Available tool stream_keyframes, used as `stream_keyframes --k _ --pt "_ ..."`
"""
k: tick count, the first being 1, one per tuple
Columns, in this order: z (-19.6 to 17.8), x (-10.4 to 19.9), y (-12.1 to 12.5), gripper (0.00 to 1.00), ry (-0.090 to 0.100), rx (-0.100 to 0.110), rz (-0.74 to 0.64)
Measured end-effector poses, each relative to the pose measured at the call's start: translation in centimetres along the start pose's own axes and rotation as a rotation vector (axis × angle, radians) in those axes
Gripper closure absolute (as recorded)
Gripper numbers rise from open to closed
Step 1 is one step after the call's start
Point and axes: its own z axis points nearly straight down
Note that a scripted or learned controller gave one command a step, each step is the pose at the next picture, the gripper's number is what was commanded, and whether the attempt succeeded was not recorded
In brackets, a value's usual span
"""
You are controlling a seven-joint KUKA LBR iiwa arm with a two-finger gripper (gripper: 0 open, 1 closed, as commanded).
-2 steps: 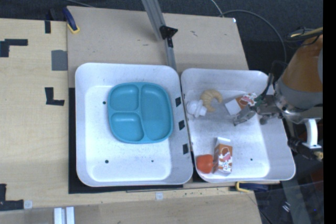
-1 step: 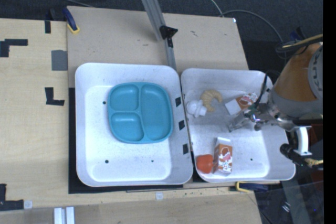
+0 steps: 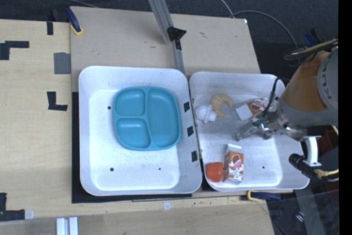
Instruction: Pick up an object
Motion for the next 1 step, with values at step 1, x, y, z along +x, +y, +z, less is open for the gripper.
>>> stream_keyframes --k 1 --pt "-1.01 0.07 0.00 1.00 0.001 0.001 -0.001"
